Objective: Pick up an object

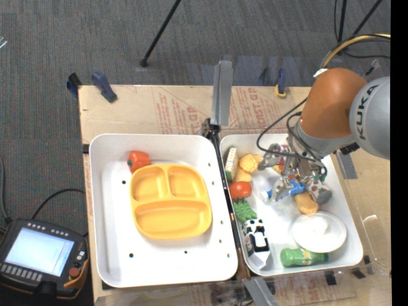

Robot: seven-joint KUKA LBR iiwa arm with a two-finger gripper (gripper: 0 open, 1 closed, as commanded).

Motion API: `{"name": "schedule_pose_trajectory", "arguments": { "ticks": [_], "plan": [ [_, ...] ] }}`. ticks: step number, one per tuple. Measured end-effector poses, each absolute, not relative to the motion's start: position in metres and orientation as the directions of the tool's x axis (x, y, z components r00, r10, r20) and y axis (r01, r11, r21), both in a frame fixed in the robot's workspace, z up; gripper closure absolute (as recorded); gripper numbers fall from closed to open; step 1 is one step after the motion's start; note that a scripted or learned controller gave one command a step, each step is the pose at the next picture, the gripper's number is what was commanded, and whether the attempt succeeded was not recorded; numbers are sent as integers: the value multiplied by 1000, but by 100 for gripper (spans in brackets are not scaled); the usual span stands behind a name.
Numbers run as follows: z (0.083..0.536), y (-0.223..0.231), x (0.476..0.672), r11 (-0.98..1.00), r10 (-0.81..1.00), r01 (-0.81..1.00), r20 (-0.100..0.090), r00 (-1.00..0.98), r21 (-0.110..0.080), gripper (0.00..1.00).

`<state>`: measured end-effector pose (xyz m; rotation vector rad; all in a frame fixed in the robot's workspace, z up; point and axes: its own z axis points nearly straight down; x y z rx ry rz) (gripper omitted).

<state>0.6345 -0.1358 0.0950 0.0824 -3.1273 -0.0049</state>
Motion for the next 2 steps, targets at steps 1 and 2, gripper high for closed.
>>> {"name": "schedule_pose_trajectory", "arguments": {
  "ticks": [1, 2],
  "plan": [
    [87, -171, 552, 999, -44, -44, 1, -999, 2, 0],
    [87, -159, 558, 980, -198, -198, -2, -980, 2, 0]
  ]
}}
